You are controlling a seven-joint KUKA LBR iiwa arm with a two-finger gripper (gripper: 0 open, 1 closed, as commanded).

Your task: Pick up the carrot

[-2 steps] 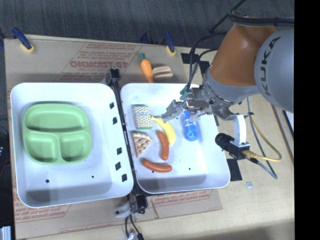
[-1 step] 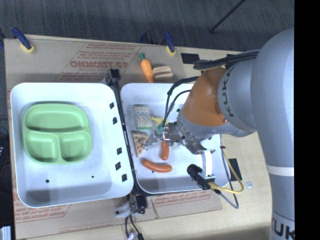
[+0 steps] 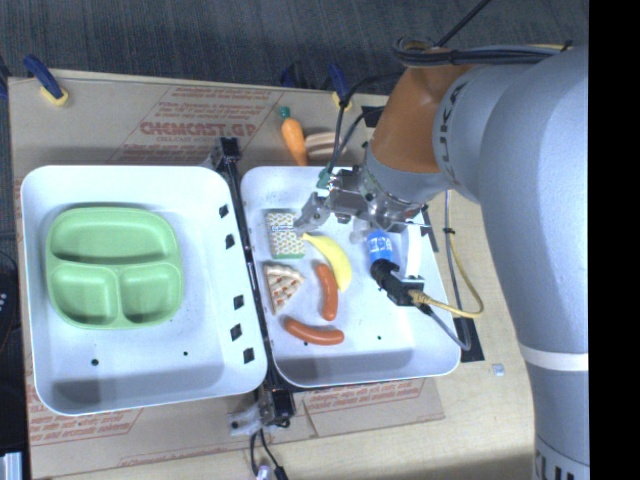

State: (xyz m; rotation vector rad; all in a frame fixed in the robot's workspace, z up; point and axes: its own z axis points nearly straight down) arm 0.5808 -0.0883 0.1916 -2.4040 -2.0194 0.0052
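Clearly, "CHEMCAST" lettering [image 3: 185, 128] marks brown board near the carrot [image 3: 292, 139].

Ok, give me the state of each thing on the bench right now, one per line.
carrot: lying outside the bins, behind the right bin's far rim
tool: low over the right bin, near the banana
banana: lying in right bin
two sausages: lying flat in right bin
green tray: flat in left bin

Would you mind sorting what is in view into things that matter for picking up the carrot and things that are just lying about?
For the job:
carrot, outside the right bin, at its far edge
hand, over the right bin

Lying about:
banana
two sausages
pizza slice
blue bottle
green tray in the left bin
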